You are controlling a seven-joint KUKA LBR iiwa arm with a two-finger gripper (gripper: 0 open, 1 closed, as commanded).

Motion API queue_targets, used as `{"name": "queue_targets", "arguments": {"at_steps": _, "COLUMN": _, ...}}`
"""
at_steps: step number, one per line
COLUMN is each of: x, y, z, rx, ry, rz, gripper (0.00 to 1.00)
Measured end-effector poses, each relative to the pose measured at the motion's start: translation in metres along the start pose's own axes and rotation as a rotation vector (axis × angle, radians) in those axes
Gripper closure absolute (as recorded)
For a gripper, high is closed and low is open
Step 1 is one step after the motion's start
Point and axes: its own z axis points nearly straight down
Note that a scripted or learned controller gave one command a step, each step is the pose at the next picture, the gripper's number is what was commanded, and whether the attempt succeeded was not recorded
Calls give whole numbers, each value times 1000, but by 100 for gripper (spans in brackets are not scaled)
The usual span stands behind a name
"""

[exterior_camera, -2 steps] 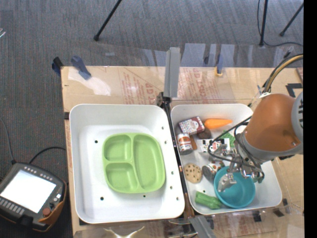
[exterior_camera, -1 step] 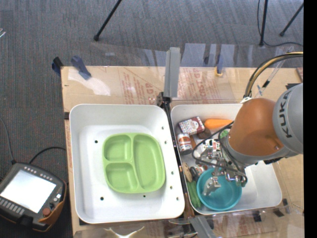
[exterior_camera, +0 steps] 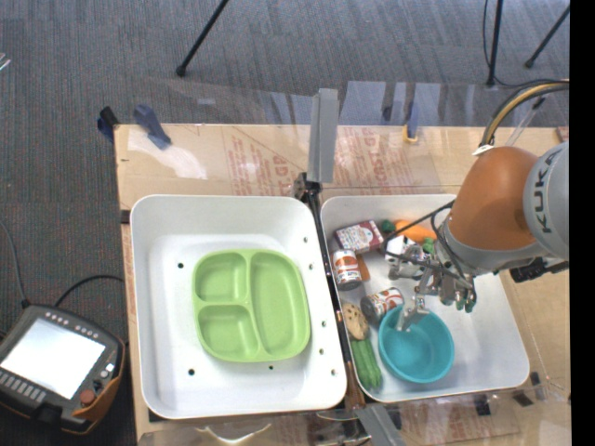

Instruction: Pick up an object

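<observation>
My gripper [exterior_camera: 416, 310] hangs over the right bin [exterior_camera: 502, 333], its tip at the far rim of a teal bowl [exterior_camera: 418, 353]. Just left of it lies a small can [exterior_camera: 383, 302] on its side. A second can [exterior_camera: 347, 268] stands further left, beside a red packet [exterior_camera: 361, 237]. An orange carrot-like piece [exterior_camera: 416, 231] lies at the bin's back, partly behind the wrist. A brown cookie [exterior_camera: 354, 321] and a green cucumber [exterior_camera: 368, 364] rest along the bin's left wall. Nothing shows as held.
The left bin [exterior_camera: 158, 240] holds a green divided plate [exterior_camera: 251, 305]. A grey post [exterior_camera: 323, 142] rises between the bins at the back. The arm's orange band [exterior_camera: 497, 203] covers the right bin's back right corner. A tablet-like pendant [exterior_camera: 56, 360] sits on the floor at left.
</observation>
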Motion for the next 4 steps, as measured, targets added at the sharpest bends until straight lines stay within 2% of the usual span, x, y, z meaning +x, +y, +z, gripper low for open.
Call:
{"name": "queue_targets", "arguments": {"at_steps": 1, "x": 54, "y": 40, "z": -1, "rx": -1, "ry": -4, "rz": -54, "gripper": 0}}
{"name": "queue_targets", "arguments": {"at_steps": 2, "x": -24, "y": 16, "z": -1, "rx": 0, "ry": -1, "rz": 127, "gripper": 0}}
{"name": "queue_targets", "arguments": {"at_steps": 3, "x": 81, "y": -12, "z": 0, "rx": 0, "ry": 2, "rz": 387, "gripper": 0}}
{"name": "queue_targets", "arguments": {"at_steps": 4, "x": 27, "y": 52, "z": -1, "rx": 3, "ry": -5, "rz": 402, "gripper": 0}}
